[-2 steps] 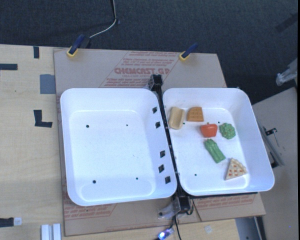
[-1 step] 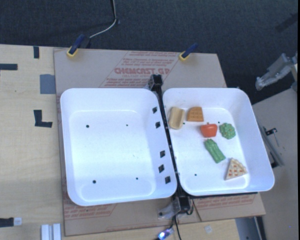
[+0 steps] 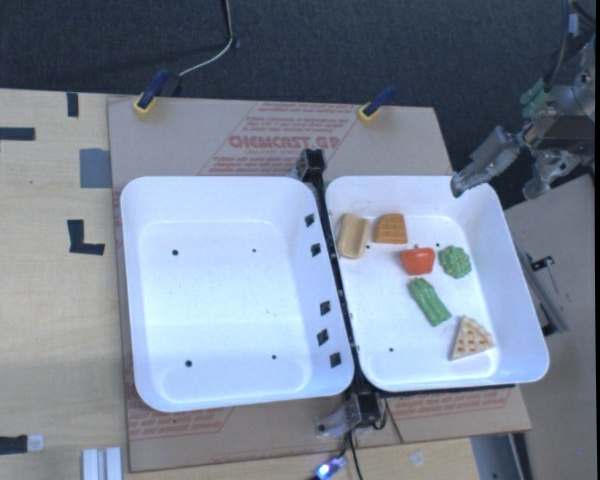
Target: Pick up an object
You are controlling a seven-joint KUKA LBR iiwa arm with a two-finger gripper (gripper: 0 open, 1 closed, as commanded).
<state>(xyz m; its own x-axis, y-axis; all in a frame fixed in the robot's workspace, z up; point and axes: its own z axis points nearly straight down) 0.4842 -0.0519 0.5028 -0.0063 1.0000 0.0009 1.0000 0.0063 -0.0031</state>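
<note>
The right bin [image 3: 510, 268] holds several toy foods. A tan bread roll [image 3: 352, 235] lies by the divider, with an orange toast piece [image 3: 390, 229] beside it. A red tomato [image 3: 417, 260] and a green broccoli [image 3: 455, 262] sit mid-bin. Below them lie a green pickle [image 3: 429, 301] and a triangular waffle wedge [image 3: 470, 339]. My gripper [image 3: 496, 187] hangs over the bin's upper right corner, above and apart from all the foods. It is open, with nothing between its fingers [image 3: 478, 166].
The left bin [image 3: 140, 268] stands beside the right one, joined by a black clipped divider [image 3: 325, 268]. Both rest on a cardboard sheet [image 3: 270, 138] held by two clamps. A cable [image 3: 215, 53] runs off at the back.
</note>
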